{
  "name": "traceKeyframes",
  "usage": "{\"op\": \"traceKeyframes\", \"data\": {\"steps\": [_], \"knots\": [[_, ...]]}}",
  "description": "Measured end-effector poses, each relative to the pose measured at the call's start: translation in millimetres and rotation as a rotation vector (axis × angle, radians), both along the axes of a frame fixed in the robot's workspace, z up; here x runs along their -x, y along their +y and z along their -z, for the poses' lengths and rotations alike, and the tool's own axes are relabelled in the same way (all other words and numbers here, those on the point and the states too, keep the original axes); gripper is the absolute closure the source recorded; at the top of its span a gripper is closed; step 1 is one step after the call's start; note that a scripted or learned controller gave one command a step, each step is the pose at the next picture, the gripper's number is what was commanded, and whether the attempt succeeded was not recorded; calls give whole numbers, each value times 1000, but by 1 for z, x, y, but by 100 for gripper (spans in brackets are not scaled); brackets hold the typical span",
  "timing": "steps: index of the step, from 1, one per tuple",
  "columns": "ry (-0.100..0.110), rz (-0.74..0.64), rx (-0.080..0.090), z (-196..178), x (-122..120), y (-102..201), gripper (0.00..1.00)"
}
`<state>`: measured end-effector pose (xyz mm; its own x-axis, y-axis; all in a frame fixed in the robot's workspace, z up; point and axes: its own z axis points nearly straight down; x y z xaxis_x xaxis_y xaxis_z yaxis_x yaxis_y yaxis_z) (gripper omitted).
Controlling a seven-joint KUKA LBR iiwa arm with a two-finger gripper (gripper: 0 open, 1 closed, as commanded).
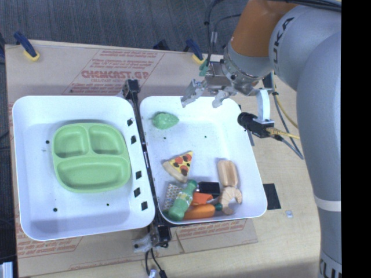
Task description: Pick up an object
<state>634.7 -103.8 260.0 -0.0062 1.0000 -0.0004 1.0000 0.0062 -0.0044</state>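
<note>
My gripper (pixel 204 99) hangs over the far edge of the right bin (pixel 249 155), open, with nothing between its fingers. A green leafy toy (pixel 165 120) lies in the bin's far left part, a little to the left and nearer than the gripper. Toward the bin's middle lies a pizza slice (pixel 179 165). At the near side sit a hot dog bun (pixel 226 172), a green bottle (pixel 182 199), a carrot (pixel 200 211), a grey grater (pixel 169 194), a black block (pixel 208 187) and a tan piece (pixel 231 198), packed close together.
The left bin (pixel 29 155) holds a green divided plate (pixel 91 157). A black clip strip (pixel 141 149) runs between the two bins. The arm's grey body (pixel 313 97) fills the right side, with cables (pixel 284 126) trailing beside the right bin.
</note>
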Motion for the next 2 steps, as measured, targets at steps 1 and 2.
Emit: {"op": "traceKeyframes", "data": {"steps": [1, 2], "knots": [[-9, 97, 0, 166, 97, -9, 0], [-5, -70, -1, 168, 158, 3, 0]]}}
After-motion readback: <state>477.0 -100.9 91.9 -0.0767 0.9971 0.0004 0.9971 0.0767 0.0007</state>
